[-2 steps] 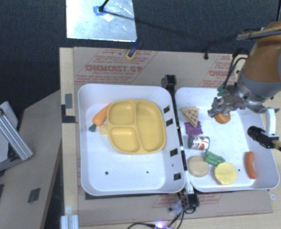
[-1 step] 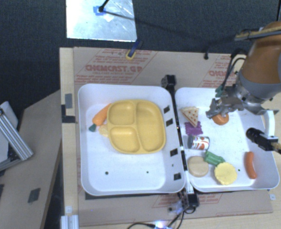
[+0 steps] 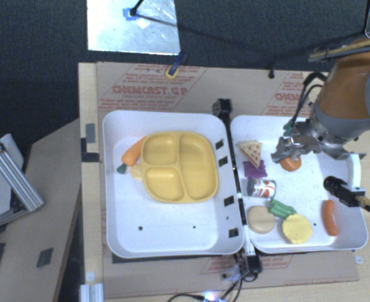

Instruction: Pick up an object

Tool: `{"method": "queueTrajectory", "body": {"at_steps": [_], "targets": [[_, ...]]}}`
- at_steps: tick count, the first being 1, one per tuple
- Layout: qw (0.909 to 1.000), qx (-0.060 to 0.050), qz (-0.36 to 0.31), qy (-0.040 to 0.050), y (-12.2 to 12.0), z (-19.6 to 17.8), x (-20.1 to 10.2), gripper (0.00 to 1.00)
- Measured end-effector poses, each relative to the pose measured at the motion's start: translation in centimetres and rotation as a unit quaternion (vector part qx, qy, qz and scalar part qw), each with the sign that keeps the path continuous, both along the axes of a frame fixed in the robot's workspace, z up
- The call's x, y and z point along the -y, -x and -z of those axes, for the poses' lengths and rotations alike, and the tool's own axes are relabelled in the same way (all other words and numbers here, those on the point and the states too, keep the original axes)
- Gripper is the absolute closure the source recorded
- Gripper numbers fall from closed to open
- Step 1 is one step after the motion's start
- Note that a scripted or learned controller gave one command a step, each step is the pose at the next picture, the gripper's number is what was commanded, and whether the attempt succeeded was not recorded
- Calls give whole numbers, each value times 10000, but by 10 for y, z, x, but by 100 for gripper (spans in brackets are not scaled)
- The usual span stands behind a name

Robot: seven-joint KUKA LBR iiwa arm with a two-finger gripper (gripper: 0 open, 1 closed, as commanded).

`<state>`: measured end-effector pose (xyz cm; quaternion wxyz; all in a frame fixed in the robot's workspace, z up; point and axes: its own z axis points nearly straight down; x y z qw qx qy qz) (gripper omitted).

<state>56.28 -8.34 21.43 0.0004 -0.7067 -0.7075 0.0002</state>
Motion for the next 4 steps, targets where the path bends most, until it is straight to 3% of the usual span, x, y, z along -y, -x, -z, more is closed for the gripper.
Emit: {"method": "queueTrajectory", "body": {"at_steps": [4], "targets": [[10000,19,-7,2,2,-19,-7,100]]}}
